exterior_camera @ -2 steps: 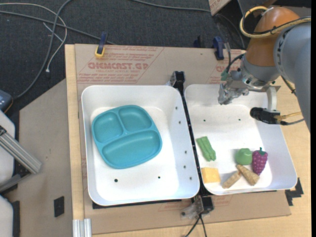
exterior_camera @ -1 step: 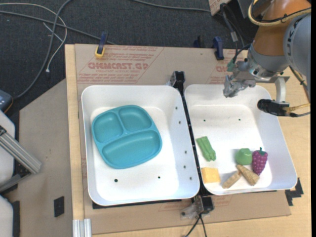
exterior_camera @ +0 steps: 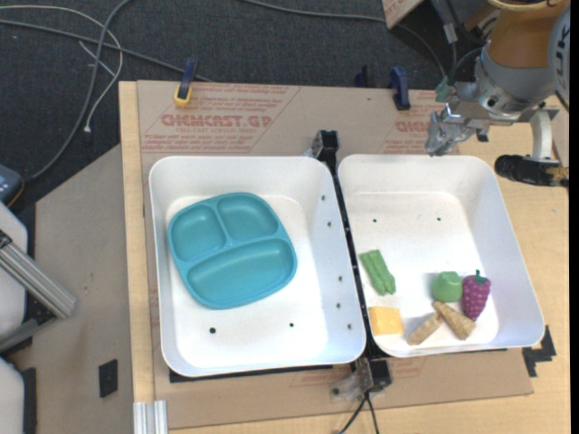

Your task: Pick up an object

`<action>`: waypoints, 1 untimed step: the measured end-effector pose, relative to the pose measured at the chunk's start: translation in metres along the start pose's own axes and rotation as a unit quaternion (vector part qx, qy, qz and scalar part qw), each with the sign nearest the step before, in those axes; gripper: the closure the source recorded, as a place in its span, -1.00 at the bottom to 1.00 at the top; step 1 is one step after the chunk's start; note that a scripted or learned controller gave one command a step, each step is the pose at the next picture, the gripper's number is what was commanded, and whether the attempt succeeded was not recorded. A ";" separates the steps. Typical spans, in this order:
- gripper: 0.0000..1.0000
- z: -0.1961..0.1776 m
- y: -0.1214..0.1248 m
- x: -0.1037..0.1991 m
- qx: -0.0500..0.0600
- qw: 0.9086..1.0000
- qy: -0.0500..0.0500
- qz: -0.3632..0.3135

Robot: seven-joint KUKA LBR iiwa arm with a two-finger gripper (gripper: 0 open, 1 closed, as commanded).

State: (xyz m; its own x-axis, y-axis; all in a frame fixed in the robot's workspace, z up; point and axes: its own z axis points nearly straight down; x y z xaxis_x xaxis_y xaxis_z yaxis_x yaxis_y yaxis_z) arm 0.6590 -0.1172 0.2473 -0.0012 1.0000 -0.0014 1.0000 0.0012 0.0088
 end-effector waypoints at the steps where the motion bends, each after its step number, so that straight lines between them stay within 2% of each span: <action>1: 1.00 0.004 0.001 0.000 0.003 1.000 0.000 0.000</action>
